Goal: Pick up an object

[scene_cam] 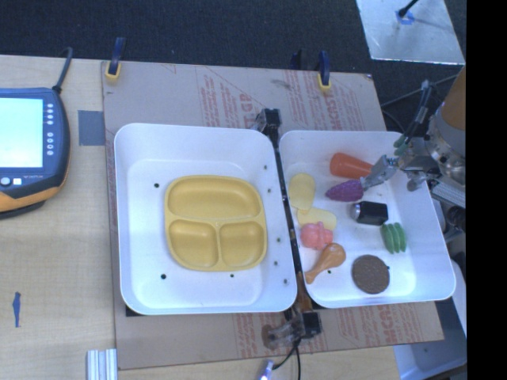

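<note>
My gripper [397, 177] hangs over the right bin [440, 236] near its upper right part, with the fingers spread open and nothing between them. One fingertip [372, 179] lies close to the purple eggplant [345, 190] and just right of the orange carrot [349, 165]. A black and silver cylinder [370, 211] lies just below the gripper. Further down are a green ridged piece [393, 237], a brown disc [370, 274], an orange drumstick [325, 260], a pink piece [315, 235] and two pale yellow pieces [301, 189] [318, 217].
The left bin [139, 212] holds a yellow divided tray [215, 221]. A handheld control pendant [28, 145] lies on the bench at far left. Clamps [114, 62] [323, 68] grip the cardboard's back edge. The arm's wrist [444, 145] enters at the right.
</note>
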`<act>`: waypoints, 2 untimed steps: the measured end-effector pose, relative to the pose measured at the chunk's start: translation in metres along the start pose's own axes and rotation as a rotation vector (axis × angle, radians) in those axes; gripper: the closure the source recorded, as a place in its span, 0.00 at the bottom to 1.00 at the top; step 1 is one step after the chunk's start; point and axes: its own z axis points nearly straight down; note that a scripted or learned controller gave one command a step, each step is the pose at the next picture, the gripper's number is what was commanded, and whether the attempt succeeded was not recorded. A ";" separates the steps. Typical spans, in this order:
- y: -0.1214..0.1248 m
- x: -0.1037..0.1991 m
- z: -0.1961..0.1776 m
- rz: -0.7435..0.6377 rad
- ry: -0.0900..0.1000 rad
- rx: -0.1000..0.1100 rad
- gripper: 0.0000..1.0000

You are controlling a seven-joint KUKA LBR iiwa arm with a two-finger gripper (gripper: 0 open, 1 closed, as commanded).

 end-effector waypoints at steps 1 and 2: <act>0.034 0.019 0.119 -0.001 -0.001 0.003 0.00; 0.066 0.050 0.132 -0.002 -0.001 0.000 0.00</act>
